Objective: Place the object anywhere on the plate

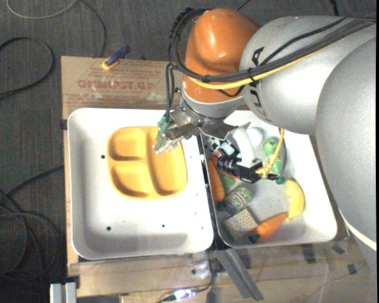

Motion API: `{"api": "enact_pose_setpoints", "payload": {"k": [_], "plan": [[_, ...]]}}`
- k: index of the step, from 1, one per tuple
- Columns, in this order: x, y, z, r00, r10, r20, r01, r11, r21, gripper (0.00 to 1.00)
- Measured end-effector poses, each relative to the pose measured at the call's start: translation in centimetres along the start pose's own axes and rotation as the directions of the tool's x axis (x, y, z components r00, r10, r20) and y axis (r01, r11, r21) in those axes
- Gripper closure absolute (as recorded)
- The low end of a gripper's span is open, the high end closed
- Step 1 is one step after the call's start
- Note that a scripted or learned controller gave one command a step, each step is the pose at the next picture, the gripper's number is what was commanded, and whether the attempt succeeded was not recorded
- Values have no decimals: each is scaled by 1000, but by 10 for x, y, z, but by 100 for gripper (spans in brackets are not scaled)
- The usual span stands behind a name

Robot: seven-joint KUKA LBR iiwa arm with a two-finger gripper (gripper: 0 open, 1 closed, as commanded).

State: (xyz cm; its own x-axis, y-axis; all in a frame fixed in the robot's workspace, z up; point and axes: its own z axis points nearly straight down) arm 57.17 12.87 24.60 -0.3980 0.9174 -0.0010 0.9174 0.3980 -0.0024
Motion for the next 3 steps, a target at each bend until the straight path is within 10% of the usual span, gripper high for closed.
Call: {"api": "enact_pose_setpoints", "payload": {"k": [1, 2, 3], "plan": [[4, 36, -88, 998, 67, 0, -67, 998, -1, 100], [-27, -28, -23, 997, 75, 0, -75, 997, 1, 100], [-27, -28, -31, 997, 74, -2, -74, 997, 3, 100]]}}
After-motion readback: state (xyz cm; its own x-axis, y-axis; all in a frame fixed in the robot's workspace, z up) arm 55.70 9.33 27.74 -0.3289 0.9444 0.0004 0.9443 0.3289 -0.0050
